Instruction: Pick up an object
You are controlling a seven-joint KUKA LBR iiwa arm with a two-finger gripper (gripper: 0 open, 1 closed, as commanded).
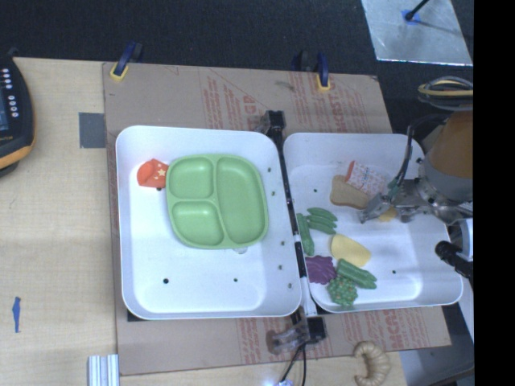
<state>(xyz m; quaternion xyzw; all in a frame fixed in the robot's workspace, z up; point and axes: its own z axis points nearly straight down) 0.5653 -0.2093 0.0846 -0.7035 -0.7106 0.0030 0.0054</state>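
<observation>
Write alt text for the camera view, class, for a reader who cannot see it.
A grey arm's two-finger gripper hangs over the right white bin, near a tan bread-shaped toy, green plastic bean pods, a yellow wedge and a purple toy. The left white bin holds a green three-compartment plate and a red toy.

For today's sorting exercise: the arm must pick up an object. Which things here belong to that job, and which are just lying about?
Part of the job:
gripper
right bin
green beans
yellow piece
purple piece
tan slice

Lying about:
green divided plate
red toy
blue clamps
handheld controller
</observation>
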